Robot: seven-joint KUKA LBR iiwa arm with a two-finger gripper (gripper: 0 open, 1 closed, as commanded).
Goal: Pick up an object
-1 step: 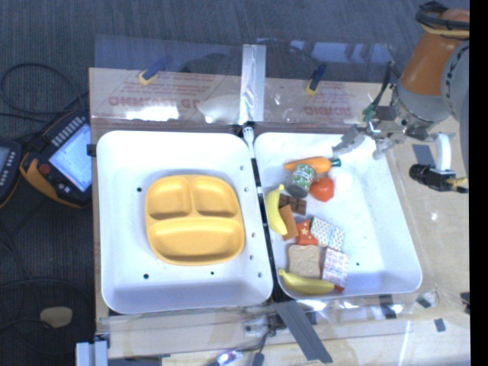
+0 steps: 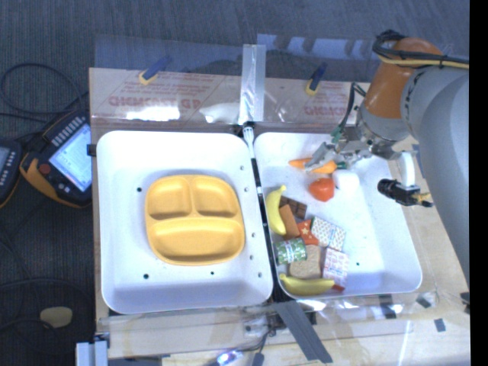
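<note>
Arm [image 2: 427,90] comes in from the right, orange band up top, wrist angled down into the back part of the right bin [image 2: 389,242]. Gripper [image 2: 339,152] sits low over the bin's rear area, right at a carrot [image 2: 314,163] lying there with its tip pointing left. Can't tell the pincer state: the fingertips blur into the carrot and wrist hardware, so no clear read on open, closed, or gripping; carrot is touching or just under the tips, can't separate which. Red tomato [image 2: 322,190] sits just in front of the carrot, apart from the main pile. The rest of the right bin's contents are bunched against its left wall: 1 banana [image 2: 273,207] standing along the divider, a brown sausage-like piece [image 2: 287,219] beside it, a dark brown block [image 2: 296,206] behind that, a small red item [image 2: 307,229], a green can [image 2: 290,251], 2 patterned packets [image 2: 329,233] and [image 2: 335,264], a slice of toast [image 2: 306,266], and a 2nd banana [image 2: 307,284] lying along the front edge. Left bin [image 2: 122,204] holds 1 yellow compartment tray [image 2: 195,218], 3 sections, roughly centred and flat. Black tool piece [image 2: 400,191] sticks out off the arm over the right bin's right rim. Teach pendant [image 2: 65,162] on the floor left of the bench, cable trailing.
</note>
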